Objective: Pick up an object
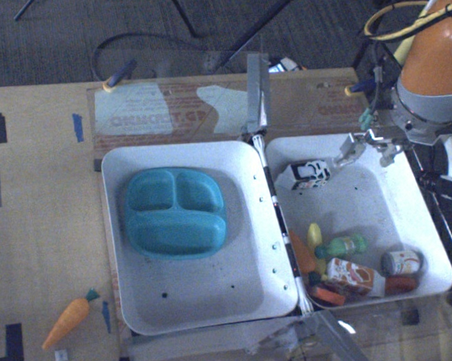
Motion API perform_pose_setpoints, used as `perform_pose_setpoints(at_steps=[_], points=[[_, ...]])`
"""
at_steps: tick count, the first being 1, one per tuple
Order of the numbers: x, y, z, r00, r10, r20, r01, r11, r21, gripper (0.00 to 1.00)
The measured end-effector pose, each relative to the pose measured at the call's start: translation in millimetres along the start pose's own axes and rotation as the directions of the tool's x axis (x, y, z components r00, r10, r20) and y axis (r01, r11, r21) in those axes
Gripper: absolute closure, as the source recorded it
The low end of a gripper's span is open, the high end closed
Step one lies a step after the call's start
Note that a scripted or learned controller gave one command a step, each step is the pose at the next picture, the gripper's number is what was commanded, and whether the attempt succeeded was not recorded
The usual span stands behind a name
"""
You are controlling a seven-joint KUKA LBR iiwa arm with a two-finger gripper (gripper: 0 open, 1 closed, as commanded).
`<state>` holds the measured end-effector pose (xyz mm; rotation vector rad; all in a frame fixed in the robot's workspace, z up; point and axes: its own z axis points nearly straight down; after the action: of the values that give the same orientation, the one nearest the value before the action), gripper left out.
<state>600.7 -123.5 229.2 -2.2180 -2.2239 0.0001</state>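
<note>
Over right bin (414, 200), claw (369, 147) spread wide, holding nothing, arm (431, 66) cropped at edge

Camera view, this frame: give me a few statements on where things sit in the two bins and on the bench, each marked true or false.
1. The blue divided plate lies in the left bin. True.
2. The toy carrot lies inside the right bin. False: it lies on the bench, left of the left bin.
3. The gripper is above the right bin's far edge. True.
4. The black-and-white carton is clamped between the fingers. False: it lies on the bin floor, apart from the gripper.
5. The small can lies in the right bin's near right corner. True.
</note>
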Motion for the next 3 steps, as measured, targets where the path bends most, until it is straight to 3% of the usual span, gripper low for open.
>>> perform_pose_setpoints(at_steps=[1,2,3], points=[[20,41,113,0.998,-0.07,0.003,0.07,0.997,-0.027,0.0],[16,42,101,0.998,-0.065,0.011,0.066,0.997,-0.035,1.0],[20,42,102,0.998,-0.069,0.005,0.069,0.997,-0.032,0.0]])
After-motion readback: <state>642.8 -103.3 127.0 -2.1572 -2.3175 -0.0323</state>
